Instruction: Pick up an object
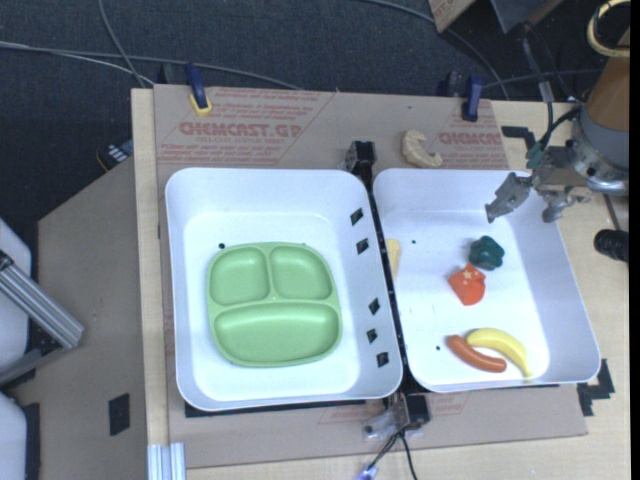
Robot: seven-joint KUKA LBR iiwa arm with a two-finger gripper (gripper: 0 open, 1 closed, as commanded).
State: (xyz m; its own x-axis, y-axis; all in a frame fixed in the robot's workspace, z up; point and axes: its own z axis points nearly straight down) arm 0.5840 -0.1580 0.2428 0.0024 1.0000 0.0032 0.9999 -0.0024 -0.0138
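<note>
The gripper (528,200) hangs over the far right part of the right bin (565,268), fingers spread and holding nothing, up and to the right of the green toy (488,251). Risks, as judged: the green toy touches or nearly touches the red toy (468,285) just below it, so a descent could nudge one or catch both; the banana (501,347) and sausage (476,353), lower still, lie touching near the rim, where a finger may strike the wall. Left of the green toy, across the divide, the left bin (190,298) holds a green tray (273,303).
</note>
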